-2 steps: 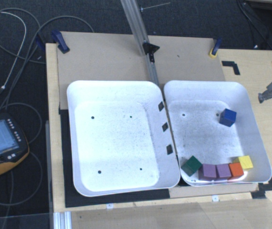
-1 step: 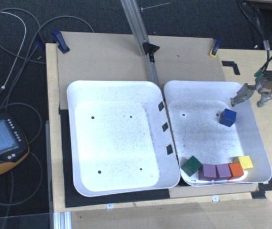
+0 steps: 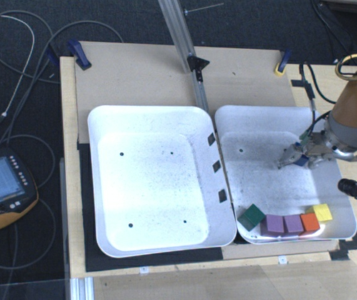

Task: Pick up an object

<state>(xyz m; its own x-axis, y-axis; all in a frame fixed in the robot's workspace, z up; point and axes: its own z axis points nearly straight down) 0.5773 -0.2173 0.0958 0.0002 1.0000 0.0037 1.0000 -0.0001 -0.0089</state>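
Along the front edge of the right bin [image 3: 253,127] runs a row of small blocks: a green one [image 3: 251,217] at the left, then two purple ones [image 3: 274,224] [image 3: 292,224], an orange one [image 3: 309,222] and a yellow one [image 3: 322,214]. My gripper [image 3: 289,158] reaches in from the right over the middle of that bin, pointing left, well behind the blocks and apart from them. Nothing can be seen held in it.
The left bin [image 3: 103,130] lies beside the right one. A metal pole [image 3: 178,30] slants up from between the bins at the back. Clamps hold the board's far corners. A teach pendant [image 3: 0,183] lies on the floor at left.
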